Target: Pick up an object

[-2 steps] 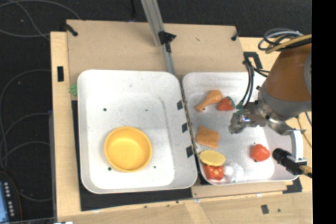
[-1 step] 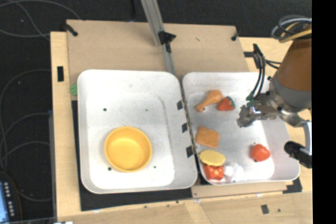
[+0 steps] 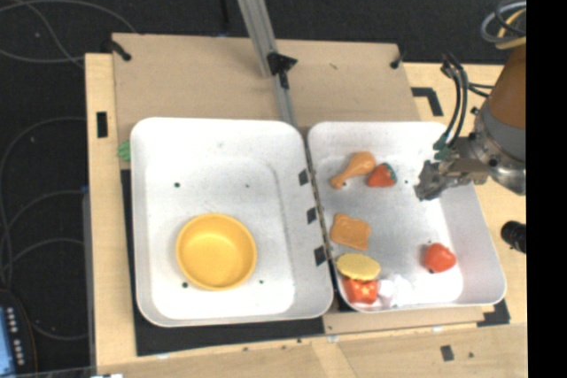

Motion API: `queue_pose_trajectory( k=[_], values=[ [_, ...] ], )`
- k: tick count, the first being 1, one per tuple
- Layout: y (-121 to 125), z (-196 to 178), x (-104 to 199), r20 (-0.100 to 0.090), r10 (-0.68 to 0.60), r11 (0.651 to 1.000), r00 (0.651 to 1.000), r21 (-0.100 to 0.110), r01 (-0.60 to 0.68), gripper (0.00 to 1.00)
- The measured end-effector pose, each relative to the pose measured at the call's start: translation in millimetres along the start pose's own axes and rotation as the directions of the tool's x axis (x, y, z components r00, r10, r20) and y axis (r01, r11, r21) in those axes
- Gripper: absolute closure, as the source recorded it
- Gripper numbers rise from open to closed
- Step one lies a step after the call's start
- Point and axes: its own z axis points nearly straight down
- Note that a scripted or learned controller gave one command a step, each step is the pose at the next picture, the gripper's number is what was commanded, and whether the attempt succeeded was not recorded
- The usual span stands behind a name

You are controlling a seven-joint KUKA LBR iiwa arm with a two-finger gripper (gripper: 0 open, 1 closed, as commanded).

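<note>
Camera view, looking down at a slant: two shallow white plastic bins sit side by side on a tan bench (image 3: 102, 190). Left bin (image 3: 221, 146) holds a round yellow bowl (image 3: 216, 251) near its front. Right bin (image 3: 399, 142) holds several toy foods. An orange-brown drumstick (image 3: 353, 169) lies near the bin's back left, with a small red strawberry-like piece (image 3: 382, 176) just beside it on the right. A square tan toast piece (image 3: 350, 232) lies further forward. At the front edge a yellow disc (image 3: 358, 266) rests on a red piece (image 3: 361, 289). A red rounded piece (image 3: 439, 258) lies apart toward the front right. The grey gripper (image 3: 429, 184) hangs over the right bin's right side, nothing seen between its fingers; how far they stand apart I cannot tell.
</note>
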Motion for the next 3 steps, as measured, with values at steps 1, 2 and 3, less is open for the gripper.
queue_pose_trajectory(
  k=[1, 2, 3],
  values=[
    [14.9, 16.9, 43.5, -0.002, -0.002, 1.0, 1.0, 0.003, 0.002, 1.0],
    [23.8, 31.4, 102.6, -0.002, -0.003, 1.0, 1.0, 0.004, 0.003, 1.0],
    [39.1, 46.4, 150.5, -0.001, -0.002, 1.0, 1.0, 0.002, 0.002, 1.0]
  ],
)
